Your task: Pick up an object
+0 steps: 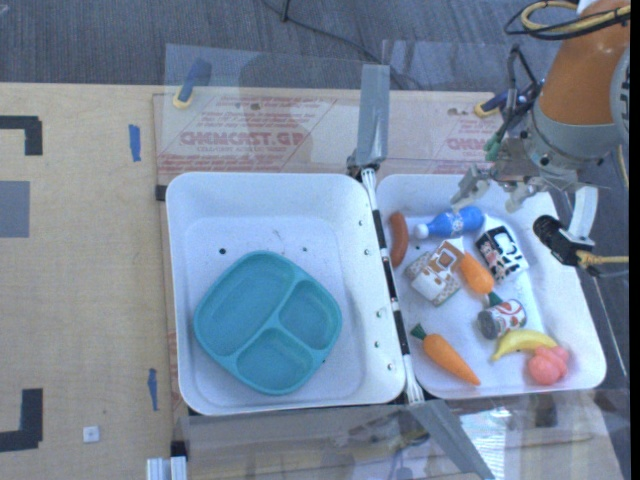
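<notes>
The right bin (590, 338) holds several small items. A blue and white bottle (450, 225) lies near its far side beside a brown sausage (399, 238). A black and white box (500, 251), a small carton (434, 274) and an orange carrot (475, 274) sit mid-bin. Nearer the front are a can (500, 319), a banana (522, 343), a pink fruit (547, 366) and a second carrot (447, 357). My gripper (494, 188) hangs over the bin's far edge, just above and right of the bottle. It is open, with nothing between its fingers.
The left bin (190, 208) holds a teal divided plate (267, 320). A grey divider (373, 118) stands behind the seam between the bins. A black cable end (553, 236) hangs by the right bin's far right side.
</notes>
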You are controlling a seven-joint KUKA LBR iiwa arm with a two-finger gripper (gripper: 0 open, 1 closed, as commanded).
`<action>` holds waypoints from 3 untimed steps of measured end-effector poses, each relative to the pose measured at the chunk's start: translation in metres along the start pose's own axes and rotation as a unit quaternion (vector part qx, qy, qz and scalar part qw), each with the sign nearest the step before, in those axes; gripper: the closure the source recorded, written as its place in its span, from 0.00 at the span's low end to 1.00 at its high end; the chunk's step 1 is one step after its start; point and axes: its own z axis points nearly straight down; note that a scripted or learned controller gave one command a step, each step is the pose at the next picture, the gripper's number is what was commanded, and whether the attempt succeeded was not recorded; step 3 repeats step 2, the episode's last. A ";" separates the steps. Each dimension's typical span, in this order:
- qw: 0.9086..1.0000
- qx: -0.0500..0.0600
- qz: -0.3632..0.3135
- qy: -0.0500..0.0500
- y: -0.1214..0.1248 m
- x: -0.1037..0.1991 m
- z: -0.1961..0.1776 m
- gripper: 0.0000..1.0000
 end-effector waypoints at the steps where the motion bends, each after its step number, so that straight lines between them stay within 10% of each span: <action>1: 1.000 -0.002 -0.024 -0.001 -0.018 -0.069 0.120 0.00; 2: 1.000 -0.004 -0.022 -0.001 -0.017 -0.072 0.109 1.00; 3: 1.000 -0.004 -0.022 -0.001 -0.017 -0.072 0.109 1.00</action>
